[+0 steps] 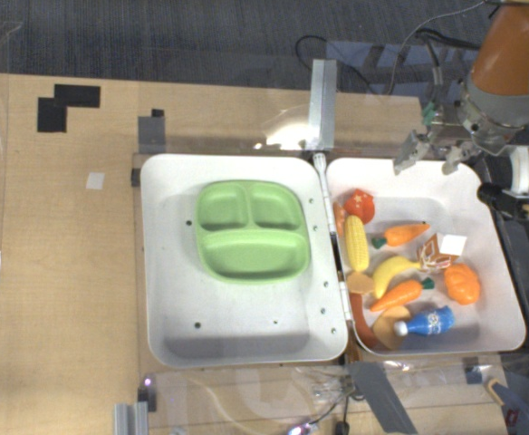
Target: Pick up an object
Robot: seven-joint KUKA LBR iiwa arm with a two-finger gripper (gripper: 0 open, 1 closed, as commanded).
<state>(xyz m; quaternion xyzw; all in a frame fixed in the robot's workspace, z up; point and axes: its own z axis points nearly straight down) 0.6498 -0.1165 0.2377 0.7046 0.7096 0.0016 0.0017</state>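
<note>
My gripper (430, 158) hangs open over the back edge of the right bin (504, 270), its two fingers spread with nothing between them. Below it in that bin lie a red tomato (360, 205), a corn cob (356, 243), a banana (393, 275), two carrots (405, 234) (399, 294), an orange fruit (462, 284), a blue bottle (425, 323) and a small white and brown packet (439, 250). The toys crowd the bin's left and middle parts.
The left bin (169, 315) holds a green divided plate (250, 228) near its middle. A metal post (322, 98) stands at the back between the two bins. Cables trail behind the arm at the upper right.
</note>
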